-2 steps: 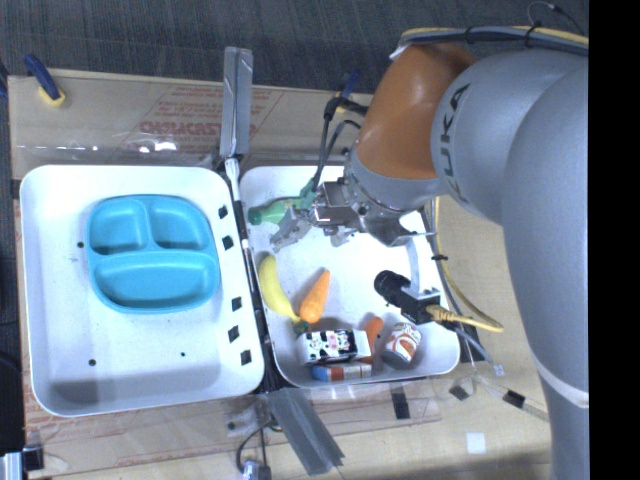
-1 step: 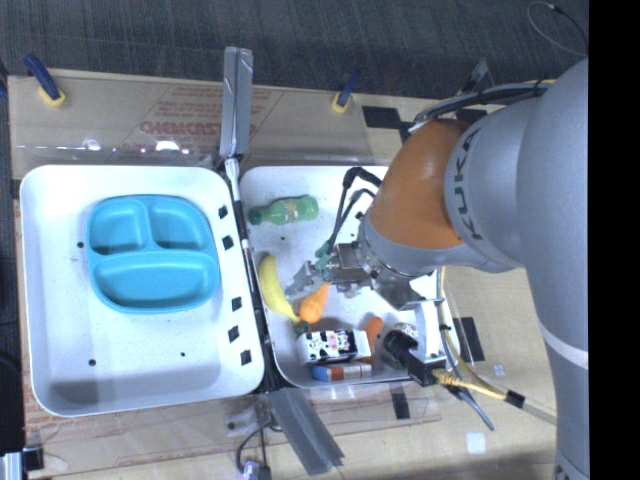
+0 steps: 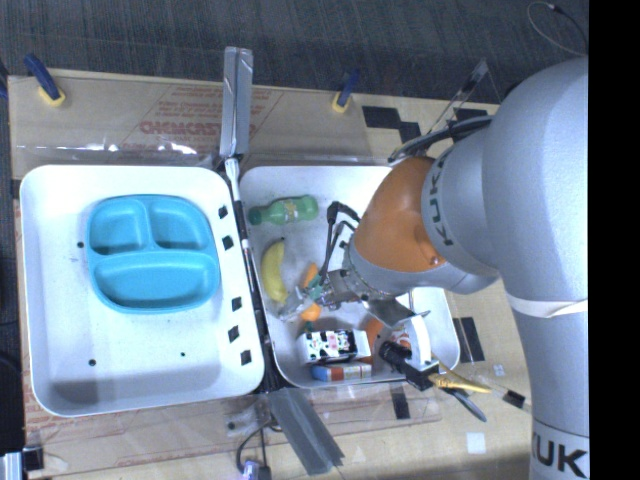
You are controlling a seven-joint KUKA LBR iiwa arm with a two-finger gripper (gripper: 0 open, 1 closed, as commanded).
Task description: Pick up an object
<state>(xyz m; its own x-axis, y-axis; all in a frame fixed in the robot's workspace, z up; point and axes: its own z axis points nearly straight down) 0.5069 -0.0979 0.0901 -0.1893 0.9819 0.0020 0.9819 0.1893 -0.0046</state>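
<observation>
We see two white bins side by side on the bench. The left bin [image 3: 50, 268] holds a blue divided tray [image 3: 152, 253] lying flat toward its 12 o'clock half. The right bin [image 3: 290, 368] holds the clutter: a green bottle [image 3: 285, 210] lying on its side at about 11 o'clock, a yellow banana [image 3: 273, 269] along the 9 o'clock wall, a small black-and-white box [image 3: 330, 344] toward 6 o'clock, and a marker-like stick [image 3: 342, 372] just below it against the near wall.

The arm [image 3: 470, 208] reaches in from 3 o'clock, its orange band over the bin's centre. The gripper [image 3: 322, 290] is low among the objects, and we cannot tell how wide it stands or whether it has hold of anything. The banana lies just beside it at 9 o'clock, an orange piece [image 3: 311, 312] close at 7 o'clock, the box near at 6 o'clock, and the bottle farther off at 11 o'clock.
</observation>
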